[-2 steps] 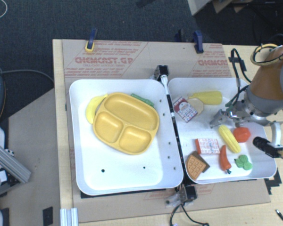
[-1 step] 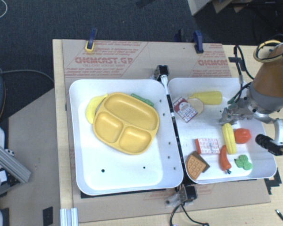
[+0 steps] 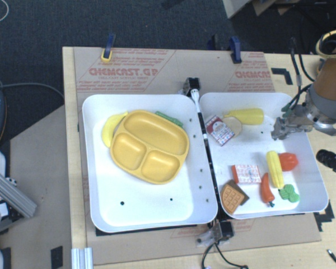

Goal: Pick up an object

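Above the right bin point(image 3: 319, 167), near its far right edge, my gripper point(image 3: 284, 126) is hanging over bare white floor, and I cannot tell its state because it is too small and dark. Nothing is lying under it. The corn point(image 3: 274, 168) and the tomato point(image 3: 289, 161) are waiting just in front of me, probably the easiest to take. The yellow tray point(image 3: 148, 145) is resting in the left bin point(image 3: 101, 200), well apart.

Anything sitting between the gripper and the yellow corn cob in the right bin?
No. In the camera view, only bare white bin floor lies between the gripper and the corn cob below it.
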You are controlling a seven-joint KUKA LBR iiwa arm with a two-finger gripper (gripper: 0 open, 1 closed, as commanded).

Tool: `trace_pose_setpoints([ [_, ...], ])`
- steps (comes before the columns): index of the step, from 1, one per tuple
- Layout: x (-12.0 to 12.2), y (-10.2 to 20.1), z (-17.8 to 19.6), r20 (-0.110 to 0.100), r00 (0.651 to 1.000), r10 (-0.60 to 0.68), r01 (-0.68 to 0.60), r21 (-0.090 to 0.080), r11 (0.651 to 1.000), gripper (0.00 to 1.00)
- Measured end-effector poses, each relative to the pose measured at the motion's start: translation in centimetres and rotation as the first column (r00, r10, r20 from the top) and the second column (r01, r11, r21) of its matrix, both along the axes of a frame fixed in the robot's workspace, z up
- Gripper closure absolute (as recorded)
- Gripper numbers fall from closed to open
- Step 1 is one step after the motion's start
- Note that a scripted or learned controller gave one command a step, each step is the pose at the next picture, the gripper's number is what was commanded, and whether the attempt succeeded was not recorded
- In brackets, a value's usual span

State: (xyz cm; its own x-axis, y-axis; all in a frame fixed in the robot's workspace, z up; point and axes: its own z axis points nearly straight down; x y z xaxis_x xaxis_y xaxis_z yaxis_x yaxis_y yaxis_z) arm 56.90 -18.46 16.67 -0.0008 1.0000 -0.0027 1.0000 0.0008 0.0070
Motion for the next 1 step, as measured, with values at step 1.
trace_pose_setpoints([
  [1,0.15,-0.04,5.42,0.000,1.000,0.000,0.000,0.000,1.000,1.00],
])
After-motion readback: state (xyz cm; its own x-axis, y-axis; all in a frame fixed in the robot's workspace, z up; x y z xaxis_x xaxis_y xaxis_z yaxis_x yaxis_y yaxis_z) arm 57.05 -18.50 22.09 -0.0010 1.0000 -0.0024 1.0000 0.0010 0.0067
